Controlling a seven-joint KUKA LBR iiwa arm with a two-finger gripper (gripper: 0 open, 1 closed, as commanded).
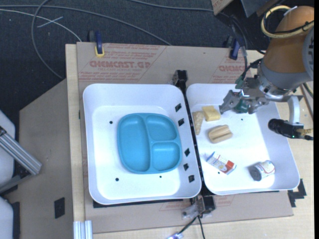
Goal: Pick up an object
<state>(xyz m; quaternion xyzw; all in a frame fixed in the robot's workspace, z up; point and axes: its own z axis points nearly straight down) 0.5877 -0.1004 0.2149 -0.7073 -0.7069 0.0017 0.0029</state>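
My gripper (238,103) hangs over the upper part of the right bin (279,153), just right of a yellow block (211,114). A pale piece (198,121) lies against the bin's left wall beside that block. Below them rests a tan bread roll (219,133). A small red, white and blue packet (221,163) lies lower down, and a grey and white can (262,170) sits near the bin's bottom right. I see nothing between the fingers.
The left bin (99,133) holds a blue divided plate (149,142). Black clips run along the divider between the bins. The arm's orange band (291,31) looms at the upper right. A black cylindrical part (284,128) juts over the right bin's edge.
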